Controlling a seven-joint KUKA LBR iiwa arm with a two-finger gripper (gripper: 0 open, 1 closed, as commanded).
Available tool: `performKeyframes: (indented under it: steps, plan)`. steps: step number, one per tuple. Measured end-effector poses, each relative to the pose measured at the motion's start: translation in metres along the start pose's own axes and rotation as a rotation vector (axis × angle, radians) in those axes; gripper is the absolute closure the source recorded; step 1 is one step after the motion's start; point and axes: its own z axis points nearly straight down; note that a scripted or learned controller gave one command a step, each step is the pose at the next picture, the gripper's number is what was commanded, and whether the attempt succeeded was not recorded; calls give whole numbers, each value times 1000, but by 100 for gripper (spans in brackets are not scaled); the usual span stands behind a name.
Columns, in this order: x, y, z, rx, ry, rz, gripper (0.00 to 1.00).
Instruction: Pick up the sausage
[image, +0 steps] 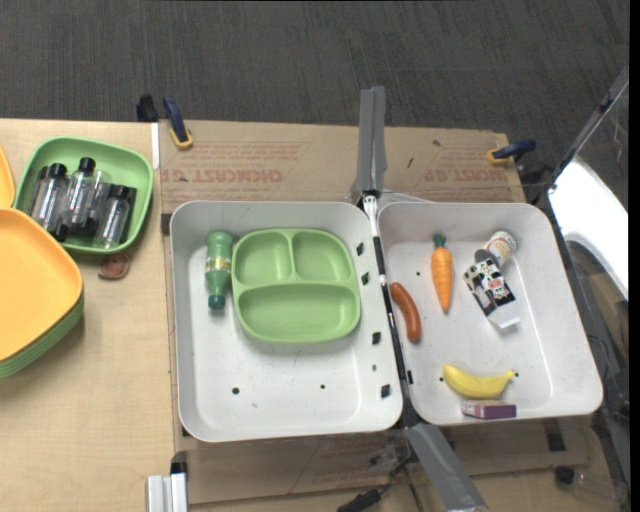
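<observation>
Landmark: divided plate (296, 284) in left bin (200, 400). Bottle (218, 268) just left of plate. Right of plate, in right bin (560, 385): sausage (405, 310) nearest, carrot (442, 273) beyond, carton (494, 287) farthest right. Banana (478, 380) right and nearer camera.

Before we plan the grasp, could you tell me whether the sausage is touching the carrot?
Apart. The camera view shows bare white bin floor between the sausage and the carrot, which lies to its upper right.
</observation>
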Motion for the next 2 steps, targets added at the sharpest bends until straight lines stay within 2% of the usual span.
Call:
performKeyframes:
  steps: [1,2]
  plan:
    - [-17,3,1,3,-1,674,100]
    - [-26,4,1,4,-2,1006,100]
